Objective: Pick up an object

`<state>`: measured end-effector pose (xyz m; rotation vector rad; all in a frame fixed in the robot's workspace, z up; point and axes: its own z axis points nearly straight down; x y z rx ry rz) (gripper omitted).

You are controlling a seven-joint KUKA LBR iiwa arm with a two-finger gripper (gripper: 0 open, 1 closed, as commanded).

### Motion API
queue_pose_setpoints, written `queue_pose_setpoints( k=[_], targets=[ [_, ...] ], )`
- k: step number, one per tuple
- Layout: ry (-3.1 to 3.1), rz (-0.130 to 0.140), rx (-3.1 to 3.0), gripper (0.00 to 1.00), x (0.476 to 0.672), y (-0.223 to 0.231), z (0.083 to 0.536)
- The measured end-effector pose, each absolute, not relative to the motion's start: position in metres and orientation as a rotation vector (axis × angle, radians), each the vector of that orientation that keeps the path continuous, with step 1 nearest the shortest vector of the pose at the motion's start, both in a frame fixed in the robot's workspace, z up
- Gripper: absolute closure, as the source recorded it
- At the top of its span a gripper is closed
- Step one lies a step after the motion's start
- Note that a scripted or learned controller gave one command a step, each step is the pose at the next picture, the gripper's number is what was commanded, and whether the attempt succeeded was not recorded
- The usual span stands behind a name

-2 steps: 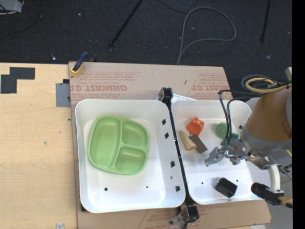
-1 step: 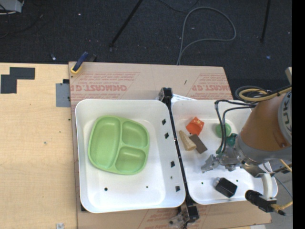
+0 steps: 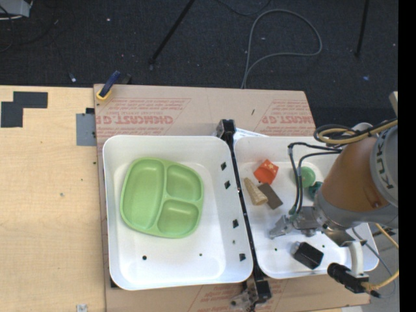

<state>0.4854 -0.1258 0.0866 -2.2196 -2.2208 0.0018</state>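
Note:
My gripper (image 3: 285, 227) is low over the floor of the right bin (image 3: 273, 268), near its middle, with nothing visibly held. A wooden block with a brown piece on it (image 3: 262, 193) lies just up and left of the gripper. Beyond that sits a small red-orange object (image 3: 266, 171). A round green object (image 3: 307, 175) rests at the bin's far right, partly hidden by the cable and the arm, with a teal bit (image 3: 315, 188) beside it. A black block (image 3: 307, 255) lies on the bin floor just below and right of the gripper.
The left bin (image 3: 130, 265) holds a light green divided plate (image 3: 162, 197) in its middle. A black divider (image 3: 237, 207) runs between the two bins. The arm's orange band (image 3: 354, 181) covers the right bin's right side.

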Motion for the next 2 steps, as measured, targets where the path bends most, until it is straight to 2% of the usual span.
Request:
queue_pose_setpoints(
  k=[1, 2],
  targets=[
    [-2.220, 0.000, -2.222, 1.00, 0.486, -0.126, 0.098],
    [-2.222, -0.002, -2.223, 1.00, 0.481, -0.125, 0.157]
  ],
)
